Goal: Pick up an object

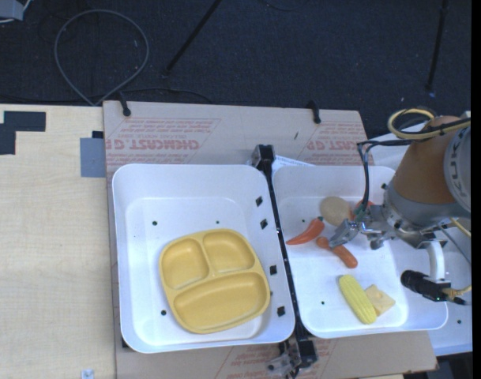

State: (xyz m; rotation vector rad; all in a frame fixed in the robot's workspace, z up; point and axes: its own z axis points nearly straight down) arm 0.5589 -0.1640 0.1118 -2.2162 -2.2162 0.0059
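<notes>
My gripper (347, 232) hangs low over the middle of the right bin (414, 322), reaching in from the right. Just below it lies a short orange-red sausage-shaped piece (340, 253). To its left lies a curved orange pepper (306, 232). A round tan potato-like thing (334, 208) rests just above the gripper, close to it. Nearer the front of the bin lie a yellow corn cob (357, 298) and a pale yellow cheese wedge (381, 299) side by side. I see nothing lifted off the bin floor.
The left bin (137, 204) bears a yellow divided plate (215, 279). A black divider (273, 227) runs between the two bins. Both bins stand on cardboard (224, 136) on the pale bench.
</notes>
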